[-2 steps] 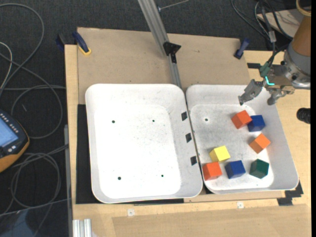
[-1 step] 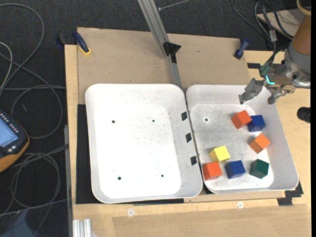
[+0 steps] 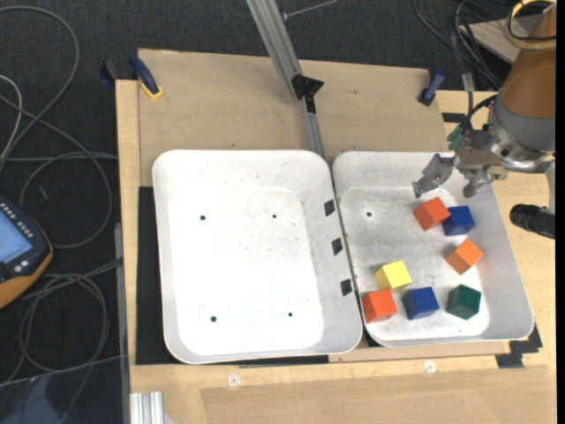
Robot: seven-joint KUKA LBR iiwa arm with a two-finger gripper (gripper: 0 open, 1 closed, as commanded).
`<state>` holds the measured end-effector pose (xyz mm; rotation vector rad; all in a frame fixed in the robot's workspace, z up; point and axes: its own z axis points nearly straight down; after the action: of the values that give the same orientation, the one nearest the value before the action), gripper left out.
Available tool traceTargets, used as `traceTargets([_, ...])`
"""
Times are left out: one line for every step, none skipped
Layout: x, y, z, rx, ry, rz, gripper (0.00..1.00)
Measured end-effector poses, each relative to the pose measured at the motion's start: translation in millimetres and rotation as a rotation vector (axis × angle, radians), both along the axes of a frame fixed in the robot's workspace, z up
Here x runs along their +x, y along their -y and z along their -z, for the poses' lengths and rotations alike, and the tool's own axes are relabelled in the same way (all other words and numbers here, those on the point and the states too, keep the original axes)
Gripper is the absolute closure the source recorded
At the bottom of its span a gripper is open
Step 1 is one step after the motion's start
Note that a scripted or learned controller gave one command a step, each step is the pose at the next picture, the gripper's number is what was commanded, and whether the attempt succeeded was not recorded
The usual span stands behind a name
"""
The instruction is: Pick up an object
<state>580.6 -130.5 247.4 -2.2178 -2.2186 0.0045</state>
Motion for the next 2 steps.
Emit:
traceTargets([-3,-6,55,0.001,-0.002,0.0,0.0])
traceTargets([-2,-16,113,0.001,-0.002,0.0,0.0])
